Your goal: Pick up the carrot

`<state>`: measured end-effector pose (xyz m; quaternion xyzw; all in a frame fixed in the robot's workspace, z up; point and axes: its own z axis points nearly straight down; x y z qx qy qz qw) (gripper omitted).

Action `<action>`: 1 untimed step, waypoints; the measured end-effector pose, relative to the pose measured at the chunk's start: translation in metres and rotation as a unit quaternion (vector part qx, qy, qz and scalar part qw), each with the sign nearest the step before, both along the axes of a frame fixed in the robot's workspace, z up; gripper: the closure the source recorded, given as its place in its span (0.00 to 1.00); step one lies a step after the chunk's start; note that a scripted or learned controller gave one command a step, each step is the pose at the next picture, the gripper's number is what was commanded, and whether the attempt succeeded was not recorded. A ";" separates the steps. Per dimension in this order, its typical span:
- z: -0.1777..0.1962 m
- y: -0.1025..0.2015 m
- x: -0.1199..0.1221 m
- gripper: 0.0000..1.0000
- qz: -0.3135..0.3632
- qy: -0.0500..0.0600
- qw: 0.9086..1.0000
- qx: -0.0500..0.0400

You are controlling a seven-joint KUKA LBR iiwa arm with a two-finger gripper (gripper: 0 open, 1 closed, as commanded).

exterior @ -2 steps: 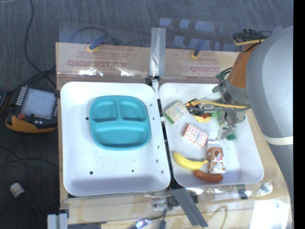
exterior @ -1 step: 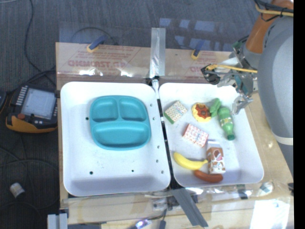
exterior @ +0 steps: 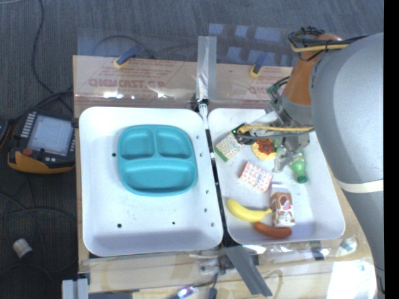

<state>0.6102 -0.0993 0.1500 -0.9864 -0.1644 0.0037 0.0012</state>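
Single fixed camera, mounted above the bench [exterior: 93, 67], looks down at a slant. Both bins fall in frame: left bin [exterior: 100, 217] and right bin [exterior: 324, 210]. Moderate range; floor visible beyond the bench's far edge. The arm [exterior: 349, 104] enters from the right.

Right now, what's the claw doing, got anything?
Claw: low in the right bin, beside the green bottle; open or shut cannot be told, and no grasp shows.
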 end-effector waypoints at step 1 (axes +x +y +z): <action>0.104 -0.013 0.018 0.00 0.045 -0.002 0.999 -0.001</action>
